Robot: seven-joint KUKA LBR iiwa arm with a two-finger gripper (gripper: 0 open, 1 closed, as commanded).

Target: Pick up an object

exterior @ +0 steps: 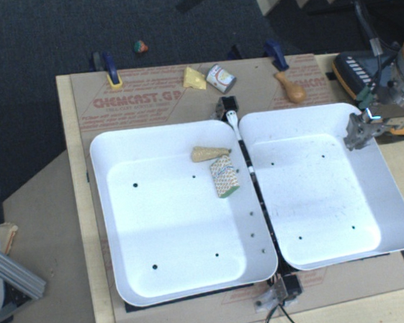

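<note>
Camera view: gripper, jaw state unreadable, is hovering at three o'clock, risking missing the far patterned pouch.

Arm seen entering at the right edge, wrist angled down and leftward, gripper positioned low at the upper right, nothing seen held, finger state not determinable

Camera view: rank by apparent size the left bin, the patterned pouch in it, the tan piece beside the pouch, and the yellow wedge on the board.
1. Left bin
2. Patterned pouch
3. Tan piece and yellow wedge: they look alike, so unranked.
</note>
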